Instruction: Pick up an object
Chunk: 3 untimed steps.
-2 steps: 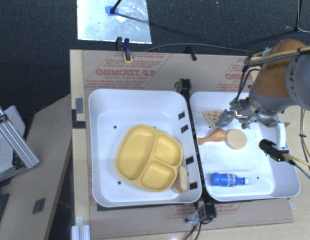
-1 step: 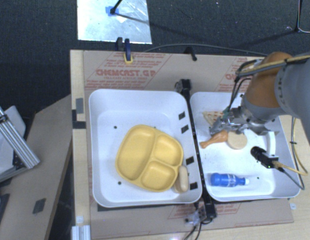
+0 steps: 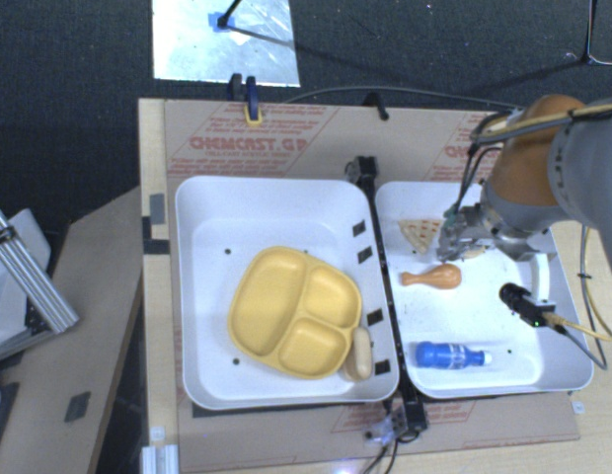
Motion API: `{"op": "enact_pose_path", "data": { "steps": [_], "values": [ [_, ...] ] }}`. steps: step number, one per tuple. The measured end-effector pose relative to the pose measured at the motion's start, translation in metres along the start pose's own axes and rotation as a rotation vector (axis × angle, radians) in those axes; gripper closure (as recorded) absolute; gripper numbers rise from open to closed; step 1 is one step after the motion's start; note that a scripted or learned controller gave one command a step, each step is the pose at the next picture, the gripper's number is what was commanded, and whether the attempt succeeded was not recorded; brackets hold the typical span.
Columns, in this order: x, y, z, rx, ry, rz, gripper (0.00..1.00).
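We see the gripper (image 3: 452,247) low over the far half of the right white bin (image 3: 545,365), on a grey arm that reaches in from the right. At this angle we cannot tell whether it is spread or closed, and nothing shows held in it.

Just on its near side lies a tan toy drumstick (image 3: 434,278) on the bin floor. Its long axis runs left to right, with the thin bone end pointing left and the rounded end almost beneath the gripper. We judge this the closest thing to pick. A short drop toward us should reach it, with the closing direction set across that left-right axis.

Just left of the gripper lies a pale brown waffle-patterned wedge (image 3: 419,232). Nearer to us, well apart, lies a blue plastic bottle (image 3: 449,355) on its side.

The left white bin (image 3: 215,265) holds a yellow divided tray (image 3: 296,311) with a beige roll-shaped piece (image 3: 359,354) touching its right near edge.
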<state>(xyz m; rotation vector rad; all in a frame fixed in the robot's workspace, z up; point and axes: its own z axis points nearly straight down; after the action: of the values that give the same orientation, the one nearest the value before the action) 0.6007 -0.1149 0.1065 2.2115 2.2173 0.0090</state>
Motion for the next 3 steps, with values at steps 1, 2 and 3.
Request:
{"op": "enact_pose_path", "data": {
  "steps": [1, 2, 3],
  "values": [
    [0.004, 0.003, -0.044, 0.005, 0.002, -0.002, 1.0],
    [0.013, 0.009, -0.104, 0.003, 0.002, -0.003, 1.0],
    [0.013, 0.01, -0.102, 0.007, 0.003, -0.002, 1.0]
  ]
}}
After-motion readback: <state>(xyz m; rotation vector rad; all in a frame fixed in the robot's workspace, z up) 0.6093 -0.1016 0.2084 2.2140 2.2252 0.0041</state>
